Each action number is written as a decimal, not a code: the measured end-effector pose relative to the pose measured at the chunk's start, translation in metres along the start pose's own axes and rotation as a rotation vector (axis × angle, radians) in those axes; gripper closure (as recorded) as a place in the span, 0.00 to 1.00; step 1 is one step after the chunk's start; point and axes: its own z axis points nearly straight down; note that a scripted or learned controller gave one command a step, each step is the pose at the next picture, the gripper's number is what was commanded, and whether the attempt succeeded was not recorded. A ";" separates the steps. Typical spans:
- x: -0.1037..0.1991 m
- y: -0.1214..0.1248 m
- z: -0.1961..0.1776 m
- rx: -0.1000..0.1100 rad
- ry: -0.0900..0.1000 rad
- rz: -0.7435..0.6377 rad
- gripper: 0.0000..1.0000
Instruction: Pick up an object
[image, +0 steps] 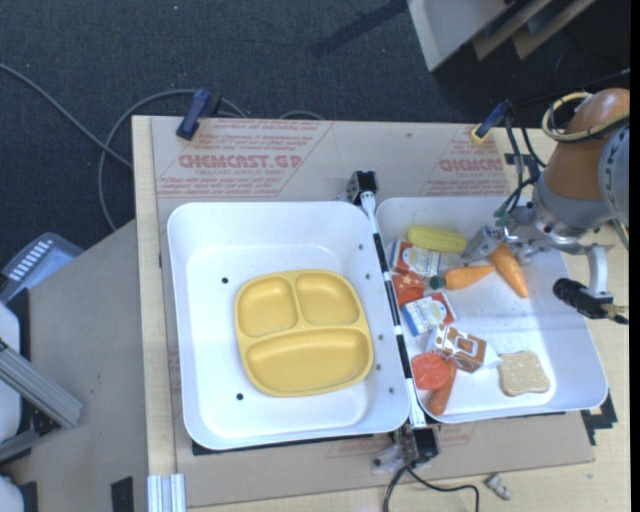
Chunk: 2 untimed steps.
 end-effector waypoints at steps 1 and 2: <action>0.000 0.001 -0.011 -0.003 -0.001 0.000 1.00; 0.074 0.024 0.003 0.031 -0.002 0.003 1.00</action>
